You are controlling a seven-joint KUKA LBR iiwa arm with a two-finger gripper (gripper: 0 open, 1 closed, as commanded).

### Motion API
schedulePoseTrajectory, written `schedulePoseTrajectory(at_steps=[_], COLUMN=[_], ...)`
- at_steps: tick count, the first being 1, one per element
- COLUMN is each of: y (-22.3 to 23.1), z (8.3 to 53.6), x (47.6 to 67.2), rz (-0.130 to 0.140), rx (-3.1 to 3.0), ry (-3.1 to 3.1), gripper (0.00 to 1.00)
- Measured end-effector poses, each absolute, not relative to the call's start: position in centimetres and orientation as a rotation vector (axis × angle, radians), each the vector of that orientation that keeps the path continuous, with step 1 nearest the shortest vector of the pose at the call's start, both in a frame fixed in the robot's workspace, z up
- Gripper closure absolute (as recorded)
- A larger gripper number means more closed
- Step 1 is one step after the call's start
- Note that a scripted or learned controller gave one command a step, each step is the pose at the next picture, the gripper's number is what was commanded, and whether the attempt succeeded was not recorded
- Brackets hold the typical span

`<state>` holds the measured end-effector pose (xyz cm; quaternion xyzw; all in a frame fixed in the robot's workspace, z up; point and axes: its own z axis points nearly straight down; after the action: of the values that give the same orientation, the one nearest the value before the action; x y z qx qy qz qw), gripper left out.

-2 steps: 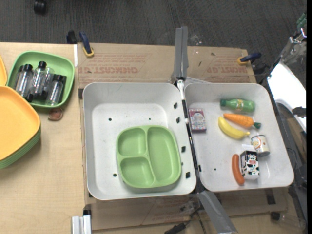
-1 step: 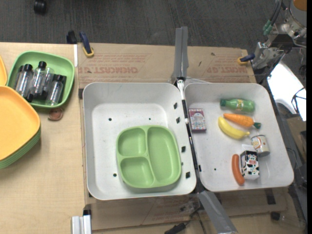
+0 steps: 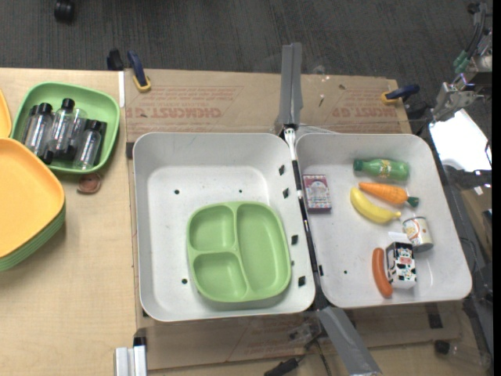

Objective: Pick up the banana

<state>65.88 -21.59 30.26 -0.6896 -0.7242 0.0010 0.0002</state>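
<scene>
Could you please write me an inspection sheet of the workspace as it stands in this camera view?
Surface: two shallow white bins side by side, left bin and right bin, on a cardboard-covered bench.
Job's things: banana lies free in the right bin, just below the carrot.
Clutter: green bottle, small pink box, can, sausage, cow-print carton; green divided tray in the left bin.
Grippers: nothing seen.
Cables: nothing seen.
Surroundings: green dish of bottles, stacked orange plates, clamps.
</scene>
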Motion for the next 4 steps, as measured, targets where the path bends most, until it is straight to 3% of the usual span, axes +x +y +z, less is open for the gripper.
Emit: schedulePoseTrajectory(at_steps=[1, 2, 3, 4], y=[-13.6, -21.2, -22.2, -14.9], z=[28.0, 27.3, 33.4, 32.2], x=[65.9, 65.9, 65.9, 65.9], rz=[0.004, 0.002, 0.002, 0.002], rx=[-2.183, -2.089, -2.174, -1.872], ry=[-2.258, -2.349, -2.270, -2.522], gripper=[1.00, 1.00, 1.00, 1.00])
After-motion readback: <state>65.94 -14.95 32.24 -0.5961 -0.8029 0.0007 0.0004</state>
